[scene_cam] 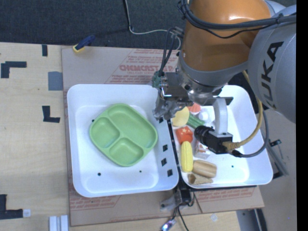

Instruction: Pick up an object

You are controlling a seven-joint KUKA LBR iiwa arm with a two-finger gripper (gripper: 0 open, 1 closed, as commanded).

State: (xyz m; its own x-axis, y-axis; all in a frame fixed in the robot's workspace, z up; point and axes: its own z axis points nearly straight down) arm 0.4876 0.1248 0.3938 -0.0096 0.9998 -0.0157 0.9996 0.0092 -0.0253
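My gripper (162, 109) hangs under the big orange and grey wrist, low over the divider between the two bins, at the left edge of the right bin (250, 170). Just to its right lies a pile of toy food: a pale yellow piece (181, 117), a red piece (184, 134), a corn cob (186, 157), a bread roll (204, 168) and a green piece (195, 122). Nothing can be seen held in the gripper. The arm hides the back of the right bin.
A green divided plate (123, 134) lies in the left bin (82, 177). A black fitting with a yellow hose (214, 139) hangs from the arm over the food. Cables run behind the bins. Cardboard lies under both bins.
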